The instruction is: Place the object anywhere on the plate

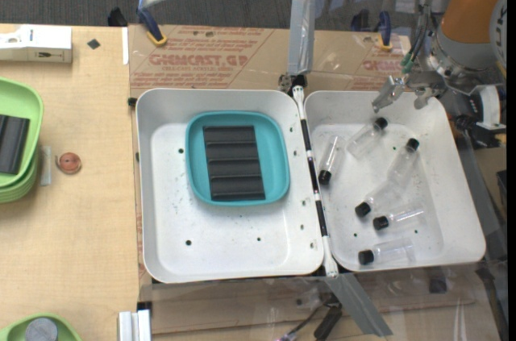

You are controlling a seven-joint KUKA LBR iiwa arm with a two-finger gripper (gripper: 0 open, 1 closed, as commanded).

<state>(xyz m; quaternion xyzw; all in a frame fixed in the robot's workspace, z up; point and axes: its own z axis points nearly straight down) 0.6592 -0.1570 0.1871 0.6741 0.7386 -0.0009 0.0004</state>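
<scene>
A teal square plate (pixel 196 170) lies in the left bin (pixel 161 234) and carries a black ridged block (pixel 234 162). Several clear vials with black caps lie scattered in the right bin (pixel 459 234), among them one by the divider (pixel 329 158), one near the top (pixel 367 135) and one at the front (pixel 387 253). My gripper (pixel 401 97) hangs over the right bin's far edge, open, with nothing between its fingers. The nearest vial lies just below and left of it.
A metal hinge strip (pixel 310 170) separates the two bins. Printed cardboard (pixel 210 53) and blue clamps (pixel 149 21) stand behind them. On the wooden bench to the left are a green tray (pixel 20 162), a white box (pixel 36 45) and a small brown disc (pixel 69 163).
</scene>
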